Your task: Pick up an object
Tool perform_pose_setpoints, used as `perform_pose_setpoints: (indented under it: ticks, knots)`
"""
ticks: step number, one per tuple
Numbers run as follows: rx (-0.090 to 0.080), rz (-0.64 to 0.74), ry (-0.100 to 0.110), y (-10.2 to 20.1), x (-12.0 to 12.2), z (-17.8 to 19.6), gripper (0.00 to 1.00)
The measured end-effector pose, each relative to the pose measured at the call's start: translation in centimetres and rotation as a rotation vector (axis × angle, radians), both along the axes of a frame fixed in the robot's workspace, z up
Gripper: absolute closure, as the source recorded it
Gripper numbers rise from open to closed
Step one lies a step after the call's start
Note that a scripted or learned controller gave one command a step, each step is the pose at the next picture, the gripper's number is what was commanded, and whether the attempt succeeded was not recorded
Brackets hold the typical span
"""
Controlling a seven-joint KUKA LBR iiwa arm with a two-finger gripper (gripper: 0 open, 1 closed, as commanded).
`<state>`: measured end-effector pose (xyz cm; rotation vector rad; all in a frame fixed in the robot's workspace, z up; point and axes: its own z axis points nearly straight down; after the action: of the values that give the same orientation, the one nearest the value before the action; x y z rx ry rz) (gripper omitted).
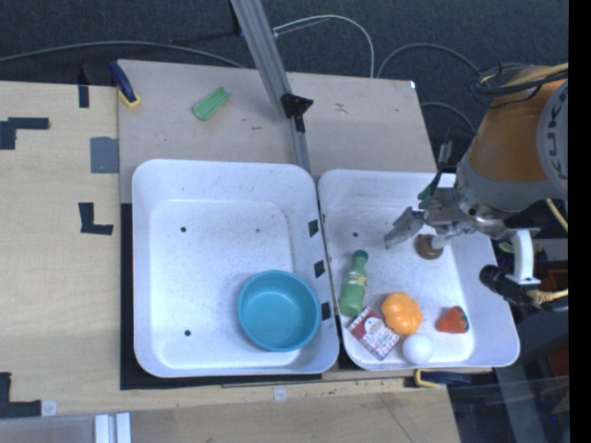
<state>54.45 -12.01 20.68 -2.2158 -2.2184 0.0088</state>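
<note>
Arm (pixel 517 146) reaches in from the right, over the right bin (pixel 369 192). Hand (pixel 417 233) sits low above that bin's upper right part. Its grey fingers (pixel 399 229) angle down and to the left, with a small brown round thing (pixel 428 246) just beside them. Cannot tell whether the fingers are spread or pressed together, and nothing shows clearly between them.

Right bin contents, all in the lower half:
- green bottle (pixel 354 284), lying roughly lengthwise near the left wall
- red-and-white packet (pixel 373 332), just below the bottle
- orange fruit (pixel 402 312), touching or nearly touching the packet
- white ball (pixel 417 348), just below the fruit at the front wall
- red item (pixel 452 320), to the right of the fruit, apart from it

All of these lie below and apart from the hand, resting on the bin floor.

Left bin (pixel 185 192) holds a blue bowl (pixel 277 309), upright, in its lower right corner near the wall shared with the right bin.

On the worktop (pixel 369 109) behind the bins: a green block (pixel 211 103) and a blue-and-yellow clamp (pixel 124 84) at the back left. A grey pole (pixel 263 44) slants down to the gap between the bins.
</note>
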Motion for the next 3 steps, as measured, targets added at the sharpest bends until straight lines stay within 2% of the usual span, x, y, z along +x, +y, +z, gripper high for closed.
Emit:
perform_pose_setpoints:
  ticks: [2, 3]
  knots:
    - [0.000, 0.000, -0.001, 0.1, -0.7, -8.8, 0.00]
    - [0.001, 0.002, -0.004, 0.1, -0.6, -7.6, 1.00]
